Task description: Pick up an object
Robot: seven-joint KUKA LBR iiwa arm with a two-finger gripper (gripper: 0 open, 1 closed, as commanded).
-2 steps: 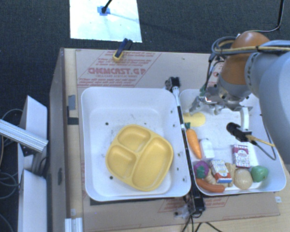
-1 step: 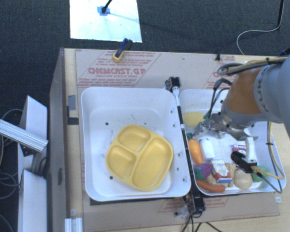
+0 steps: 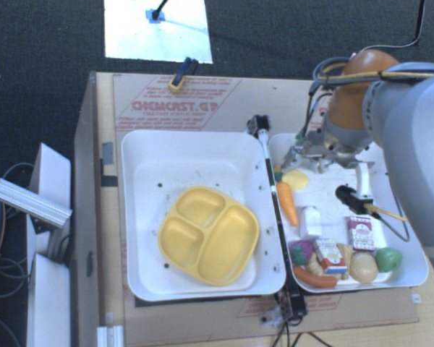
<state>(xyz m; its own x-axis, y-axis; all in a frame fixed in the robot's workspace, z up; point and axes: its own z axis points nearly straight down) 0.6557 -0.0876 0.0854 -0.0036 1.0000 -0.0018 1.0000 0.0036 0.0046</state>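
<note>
The end effector (image 3: 308,160) is hanging low over the far left corner of the right bin (image 3: 418,272), at the tip of the grey arm with the orange band. From this slanted view I cannot tell how far open it is, and nothing is showing in its grasp.

A pale yellow lemon (image 3: 295,180) is lying just below the end effector in the view, so close that I cannot tell whether the two are touching. A little further down from the end effector, a carrot (image 3: 287,203) is lying along the bin's left wall, with a small white bottle (image 3: 311,220) just beside it.

Well apart from the end effector, a cluster of things is crowding the near end of the same bin. It includes a red carton (image 3: 360,233), a green ball (image 3: 388,259), a potato (image 3: 362,267), a small box (image 3: 330,256), a purple piece (image 3: 301,251) and a red pepper (image 3: 315,277).

To the left of the end effector, past the wall between the bins, the left bin (image 3: 141,194) is holding a yellow divided plate (image 3: 210,234). Both bins are sitting side by side on the table (image 3: 202,107).
</note>
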